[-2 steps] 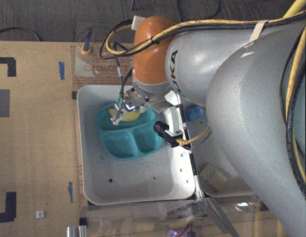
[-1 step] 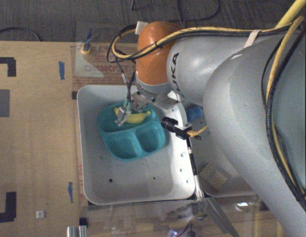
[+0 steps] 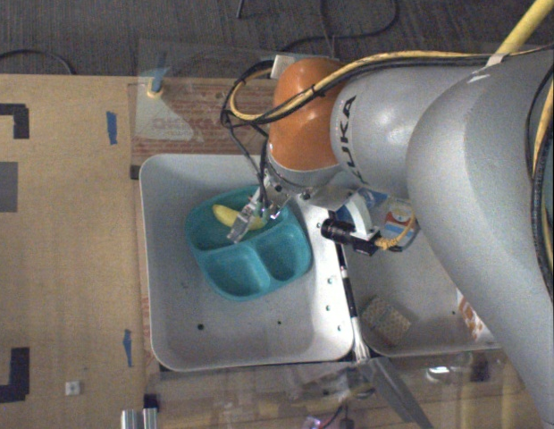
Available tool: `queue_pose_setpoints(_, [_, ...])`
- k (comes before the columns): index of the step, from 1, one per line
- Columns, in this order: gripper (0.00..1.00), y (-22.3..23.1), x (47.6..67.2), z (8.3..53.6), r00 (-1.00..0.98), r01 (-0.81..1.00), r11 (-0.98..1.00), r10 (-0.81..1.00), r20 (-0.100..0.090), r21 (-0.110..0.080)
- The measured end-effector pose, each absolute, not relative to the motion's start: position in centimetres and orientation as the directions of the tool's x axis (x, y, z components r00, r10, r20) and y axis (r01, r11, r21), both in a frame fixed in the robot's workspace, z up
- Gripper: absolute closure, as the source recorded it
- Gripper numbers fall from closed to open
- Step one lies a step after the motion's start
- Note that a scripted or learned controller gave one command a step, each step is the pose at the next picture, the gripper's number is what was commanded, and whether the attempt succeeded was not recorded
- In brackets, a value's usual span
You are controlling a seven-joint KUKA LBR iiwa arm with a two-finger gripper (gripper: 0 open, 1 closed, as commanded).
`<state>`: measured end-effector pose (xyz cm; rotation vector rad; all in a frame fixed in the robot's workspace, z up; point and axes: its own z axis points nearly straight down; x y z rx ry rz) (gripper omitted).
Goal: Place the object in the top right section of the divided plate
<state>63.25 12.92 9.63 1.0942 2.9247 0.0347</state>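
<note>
**Me:** One yellow object (image 3: pixel 226 214), banana-shaped, lies in the teal divided plate (image 3: pixel 248 280), in the big upper compartment toward its left side. The gripper (image 3: pixel 245 223) is right over it, fingertips at its right end.

**Spotter:** Holding it?

**Me:** I can't tell. The fingers come down onto the yellow piece, but I can't make out whether they are spread or pinched, so I won't call it a grasp.

**Spotter:** Which way does it point?

**Me:** Its long axis runs roughly left to right, tipped slightly down toward the right, the near end tucked under the fingertips, the far end by the plate's upper-left wall.

**Spotter:** How would you play it?

**Me:** My judgement: come across the short width, not along the length, so it doesn't squirt out. Then lift straight up clear of the dividers, carry it toward the plate's upper right, and let go low so it doesn't roll over a ridge. The plate sits in the left bin (image 3: pixel 170 329), close to the arm's orange band (image 3: pixel 299 119).
</note>
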Motion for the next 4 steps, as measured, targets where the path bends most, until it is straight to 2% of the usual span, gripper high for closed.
queue_pose_setpoints(1, [0.0,15.7,57.7,9.7,-0.986,0.165,0.986,0.166,-0.031,0.021])
queue_pose_setpoints(2, [0.0,14.7,51.8,9.8,-0.998,-0.044,0.999,-0.043,-0.04,0.021])
queue_pose_setpoints(3, [1.0,14.8,52.0,11.0,-0.998,-0.045,0.999,-0.044,-0.045,0.028])
queue_pose_setpoints(4, [1.0,14.4,52.6,10.0,-0.974,-0.225,0.974,-0.225,-0.026,0.021])
